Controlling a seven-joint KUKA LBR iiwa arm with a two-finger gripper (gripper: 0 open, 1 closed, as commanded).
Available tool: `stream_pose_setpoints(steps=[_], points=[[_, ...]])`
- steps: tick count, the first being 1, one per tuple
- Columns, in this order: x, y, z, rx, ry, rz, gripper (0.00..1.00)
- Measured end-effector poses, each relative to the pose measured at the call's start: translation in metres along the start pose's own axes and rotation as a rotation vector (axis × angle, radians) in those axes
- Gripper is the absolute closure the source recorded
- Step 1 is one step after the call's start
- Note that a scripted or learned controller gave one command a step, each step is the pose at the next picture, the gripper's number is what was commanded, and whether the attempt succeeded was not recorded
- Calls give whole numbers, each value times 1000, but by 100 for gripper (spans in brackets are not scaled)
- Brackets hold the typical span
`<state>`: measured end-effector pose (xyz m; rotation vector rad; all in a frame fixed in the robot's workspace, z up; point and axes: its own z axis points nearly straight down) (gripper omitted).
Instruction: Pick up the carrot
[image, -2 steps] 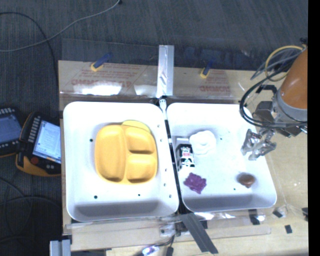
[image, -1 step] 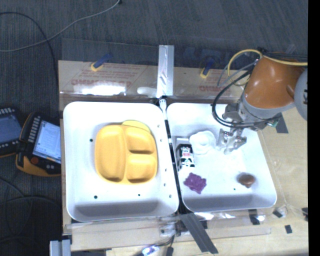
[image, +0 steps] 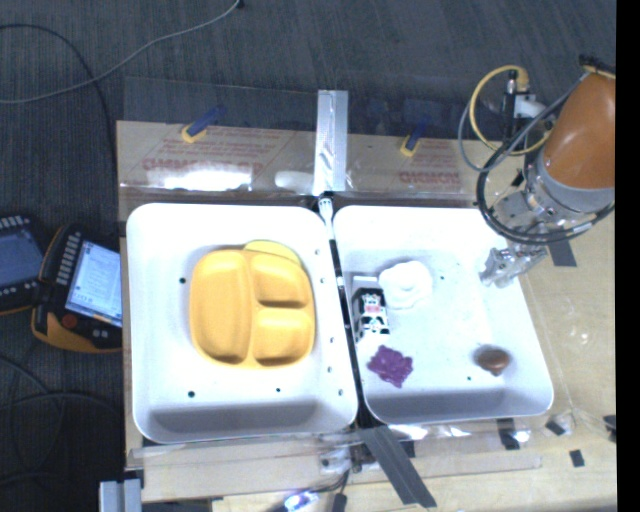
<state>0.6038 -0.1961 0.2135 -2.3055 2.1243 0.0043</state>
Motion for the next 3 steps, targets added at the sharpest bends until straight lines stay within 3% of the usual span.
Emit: stream_pose_setpoints(steps=[1,2,3], points=[[0,0,0,0,-1,-1,0],[-15,-16,-73,0,1,-36,0],[-91,29,71,-4,-2,-415,0]])
